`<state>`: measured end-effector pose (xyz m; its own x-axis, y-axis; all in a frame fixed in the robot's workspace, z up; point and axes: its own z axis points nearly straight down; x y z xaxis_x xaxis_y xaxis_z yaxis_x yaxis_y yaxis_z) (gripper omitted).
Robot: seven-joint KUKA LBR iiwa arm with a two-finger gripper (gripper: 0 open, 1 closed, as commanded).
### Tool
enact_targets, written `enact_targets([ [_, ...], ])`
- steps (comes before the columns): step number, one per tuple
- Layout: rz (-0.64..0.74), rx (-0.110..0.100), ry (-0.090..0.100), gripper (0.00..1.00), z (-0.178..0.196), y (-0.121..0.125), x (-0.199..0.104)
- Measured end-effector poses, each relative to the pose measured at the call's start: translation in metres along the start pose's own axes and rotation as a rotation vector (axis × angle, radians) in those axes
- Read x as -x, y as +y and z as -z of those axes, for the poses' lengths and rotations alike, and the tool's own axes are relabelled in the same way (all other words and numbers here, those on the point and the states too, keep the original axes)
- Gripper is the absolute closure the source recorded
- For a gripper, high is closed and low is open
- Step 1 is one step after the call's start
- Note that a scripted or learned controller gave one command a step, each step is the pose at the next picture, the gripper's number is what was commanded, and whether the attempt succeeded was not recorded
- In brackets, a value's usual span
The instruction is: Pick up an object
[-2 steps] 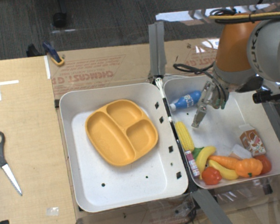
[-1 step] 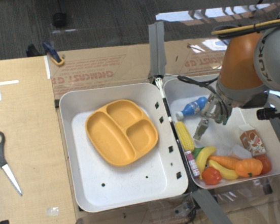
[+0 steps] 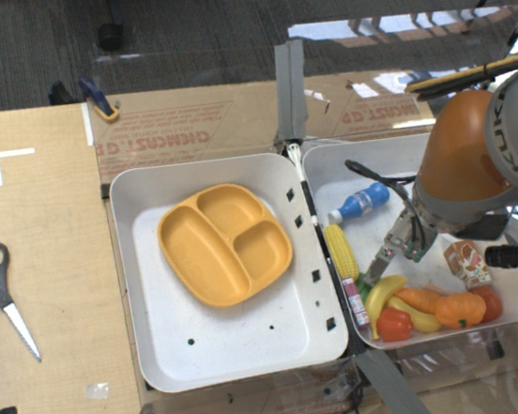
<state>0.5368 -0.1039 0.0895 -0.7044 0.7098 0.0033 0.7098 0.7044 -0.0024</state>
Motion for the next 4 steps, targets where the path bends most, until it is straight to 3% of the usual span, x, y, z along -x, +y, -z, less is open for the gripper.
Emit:
enact_targets([
  [1,-0.088,0.001,-0.003,0.0,0.001,0.042,0.05],
  [2,-0.254,0.002,-0.005,0.0,0.002,0.077,0.078],
  [3,-0.261,-0.001,0.0,0.0,0.0,0.003,0.02],
  [4,-0.334,0.001,-0.003,0.0,0.001,0.045,0.04],
])
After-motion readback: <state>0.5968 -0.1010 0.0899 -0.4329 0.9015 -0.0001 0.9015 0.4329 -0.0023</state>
